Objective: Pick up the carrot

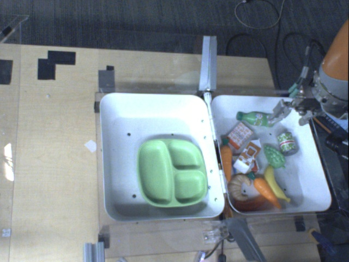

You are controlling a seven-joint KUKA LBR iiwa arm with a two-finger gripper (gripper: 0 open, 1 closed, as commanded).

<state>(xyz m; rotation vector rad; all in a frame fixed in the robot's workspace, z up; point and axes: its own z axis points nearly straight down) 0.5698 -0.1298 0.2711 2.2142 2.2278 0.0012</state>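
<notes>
1. camera view, layout: the desk (54, 146) carries two shallow white bins side by side. the left bin (117, 119) holds a green divided plate (172, 172), lying flat near the bin's near edge.
2. camera view, right bin (319, 192): the toy food is heaped loosely toward the near-left corner, which reads as dumped, not arranged. visible items: a green bottle (256, 118) near the far edge, a small can (287, 143), a banana (276, 184), small cartons (240, 134).
3. camera view, task item: one carrot (226, 164) lies along the left wall of the right bin, pointing far-to-near. a second orange, carrot-like piece (265, 191) lies in the near heap, touching the banana.
4. camera view, arm: the jaws (289, 103) hang over the far-right corner of the right bin, just beside the bottle's cap end. cannot tell whether they are apart or together; nothing is seen between them.
5. relation: both orange pieces lie well apart from the jaws, toward the opposite near-left part of the bin.
</notes>
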